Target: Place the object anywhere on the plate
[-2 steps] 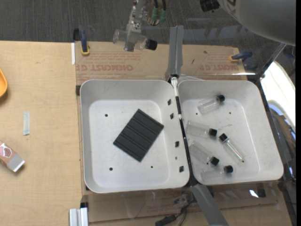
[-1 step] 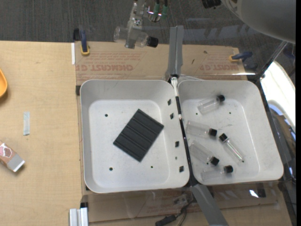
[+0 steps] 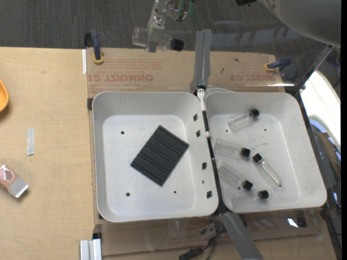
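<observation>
Carrying a vial (image 3: 154,38) clamped in the jaws of the gripper (image 3: 158,21) high over the counter behind the left bin (image 3: 108,199) | step: transport | next: lower onto the black plate (image 3: 160,155), then release

— What does the gripper (image 3: 158,21) carry?
— A clear vial (image 3: 157,38) with a black cap, lying sideways, high beyond the bins.
— And the plate (image 3: 160,155)?
— Dark, ribbed, lying flat and turned askew in the left bin (image 3: 108,118).
</observation>
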`<state>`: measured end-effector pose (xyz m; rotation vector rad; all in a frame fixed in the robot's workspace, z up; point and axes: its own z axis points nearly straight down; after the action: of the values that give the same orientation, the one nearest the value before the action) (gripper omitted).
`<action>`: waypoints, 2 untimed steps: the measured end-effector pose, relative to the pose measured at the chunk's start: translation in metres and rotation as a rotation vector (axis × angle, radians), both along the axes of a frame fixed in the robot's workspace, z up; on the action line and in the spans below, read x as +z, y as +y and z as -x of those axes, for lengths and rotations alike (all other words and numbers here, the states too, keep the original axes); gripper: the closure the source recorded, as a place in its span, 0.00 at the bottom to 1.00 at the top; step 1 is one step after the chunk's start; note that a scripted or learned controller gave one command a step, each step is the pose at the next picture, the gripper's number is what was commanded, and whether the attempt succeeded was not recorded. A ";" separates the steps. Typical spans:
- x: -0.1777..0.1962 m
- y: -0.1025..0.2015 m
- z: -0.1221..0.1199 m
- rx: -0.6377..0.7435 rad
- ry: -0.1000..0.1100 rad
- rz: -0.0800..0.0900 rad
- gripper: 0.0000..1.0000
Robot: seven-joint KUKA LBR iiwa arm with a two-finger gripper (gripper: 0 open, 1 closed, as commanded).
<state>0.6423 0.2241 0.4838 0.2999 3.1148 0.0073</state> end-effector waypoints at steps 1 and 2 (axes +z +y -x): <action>0.008 0.000 -0.001 -0.001 -0.002 0.000 1.00; -0.044 -0.033 -0.007 -0.800 0.015 0.003 1.00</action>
<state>0.6494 0.1912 0.4396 1.4953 2.7645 -0.0070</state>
